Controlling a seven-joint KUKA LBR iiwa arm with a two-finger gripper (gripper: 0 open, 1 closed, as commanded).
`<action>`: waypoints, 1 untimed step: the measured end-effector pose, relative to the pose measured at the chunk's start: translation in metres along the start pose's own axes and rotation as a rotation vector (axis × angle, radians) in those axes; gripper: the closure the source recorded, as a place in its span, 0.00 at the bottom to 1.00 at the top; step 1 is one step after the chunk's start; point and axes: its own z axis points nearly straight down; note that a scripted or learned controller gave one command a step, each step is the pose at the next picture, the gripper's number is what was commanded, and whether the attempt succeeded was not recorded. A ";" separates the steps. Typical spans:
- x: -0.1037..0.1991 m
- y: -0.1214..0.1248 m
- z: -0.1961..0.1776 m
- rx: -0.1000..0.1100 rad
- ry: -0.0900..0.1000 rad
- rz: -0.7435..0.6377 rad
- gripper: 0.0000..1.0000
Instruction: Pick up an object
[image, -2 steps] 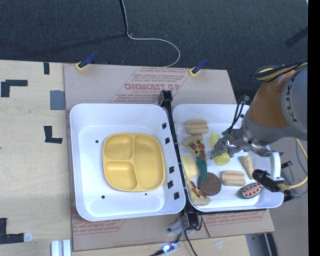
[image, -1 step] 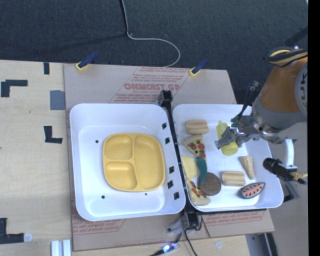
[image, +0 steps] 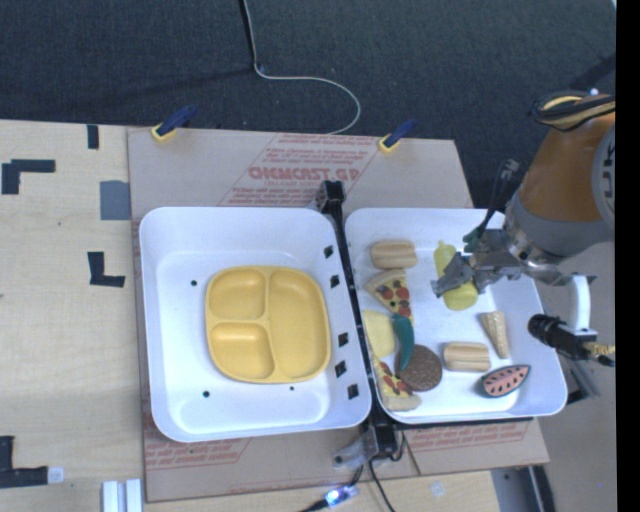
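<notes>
The gripper (image: 455, 282) sits right of centre in the frame, low over the right bin (image: 545, 400), its dark fingers reaching leftward onto a yellow toy fruit (image: 452, 276) — possibly a pear or lemon. The fingers appear to flank that fruit's lower part, but whether they are closed on it or merely beside it cannot be told from this slant. Behind them the grey wrist rises to the orange band (image: 565, 170) at the frame's right edge.

Around the fruit lie the other candidates: a bread roll (image: 392, 253) up and to the left, a pizza slice (image: 391, 292) left of it, a teal pepper (image: 404, 338) over a pale cheese wedge (image: 376, 330), a brown cookie (image: 422, 368), a small log-shaped roll (image: 466, 356), a cone (image: 495, 332) and a watermelon slice (image: 504, 380) near the lower right corner. The left bin (image: 165, 300) holds a yellow divided plate (image: 268, 323).

To do this step well, the robot would likely need the fruit centred between the fingers, closing firmly before lifting straight up — a rounded toy may squirt sideways toward the cone if pinched off-centre
</notes>
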 end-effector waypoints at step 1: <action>0.038 0.031 0.009 0.000 0.001 -0.005 1.00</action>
